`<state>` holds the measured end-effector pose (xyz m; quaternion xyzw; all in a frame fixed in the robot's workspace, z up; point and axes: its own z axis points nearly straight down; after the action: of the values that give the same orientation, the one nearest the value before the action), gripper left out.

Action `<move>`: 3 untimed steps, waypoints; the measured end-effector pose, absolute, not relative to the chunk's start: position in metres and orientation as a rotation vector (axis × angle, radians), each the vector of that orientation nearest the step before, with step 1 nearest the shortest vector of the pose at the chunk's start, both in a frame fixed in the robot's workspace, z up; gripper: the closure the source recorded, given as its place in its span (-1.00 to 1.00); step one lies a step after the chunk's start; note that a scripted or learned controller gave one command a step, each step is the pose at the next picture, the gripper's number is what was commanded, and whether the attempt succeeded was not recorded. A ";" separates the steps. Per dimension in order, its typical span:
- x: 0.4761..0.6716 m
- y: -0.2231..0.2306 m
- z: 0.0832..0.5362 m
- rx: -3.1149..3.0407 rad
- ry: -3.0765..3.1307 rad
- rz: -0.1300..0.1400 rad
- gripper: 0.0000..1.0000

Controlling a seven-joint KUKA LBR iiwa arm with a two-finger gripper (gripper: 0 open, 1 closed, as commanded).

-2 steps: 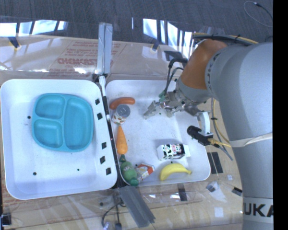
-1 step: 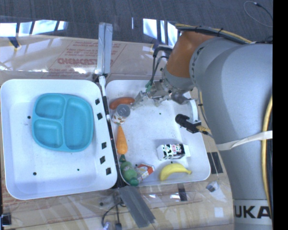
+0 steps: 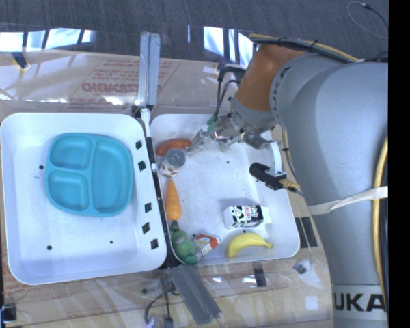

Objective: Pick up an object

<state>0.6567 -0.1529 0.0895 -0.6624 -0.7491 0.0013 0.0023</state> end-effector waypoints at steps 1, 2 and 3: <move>0.656 -0.106 0.088 -1.981 -2.428 0.006 -1.00; 0.656 -0.105 0.095 -1.973 -2.429 0.012 1.00; 0.656 -0.105 0.095 -1.973 -2.429 0.012 -1.00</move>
<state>0.6556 -0.1048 0.0953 -0.6304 -0.7762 0.0037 0.0062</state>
